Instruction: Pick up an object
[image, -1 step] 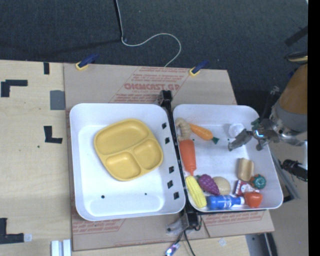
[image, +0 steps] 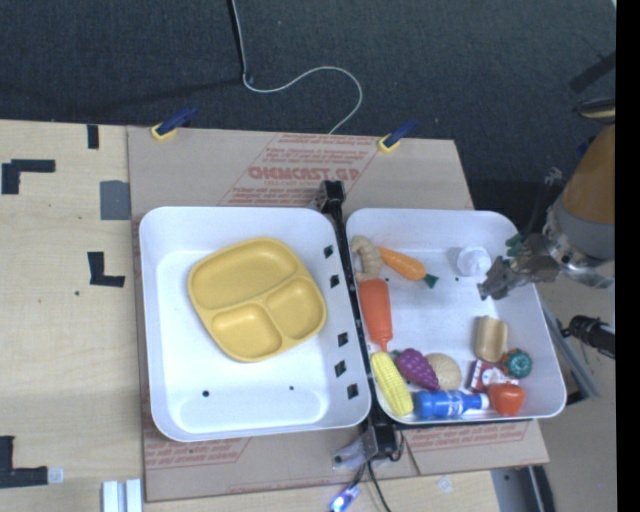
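Over the right bin (image: 452, 214), the gripper (image: 497, 281) hung beside a white cap (image: 470, 260); its state could not be told. A straight descent centred on one toy, clear of the wall, seemed best.

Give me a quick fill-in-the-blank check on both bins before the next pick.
1. The yellow divided plate lies in the ____ bin.
2. The corn cob lies right beside the ____ grapes.
3. The gripper hovers over the right bin near its ____ edge.
4. The bottle along the near wall is ____.

Missing words: left; purple; right; blue
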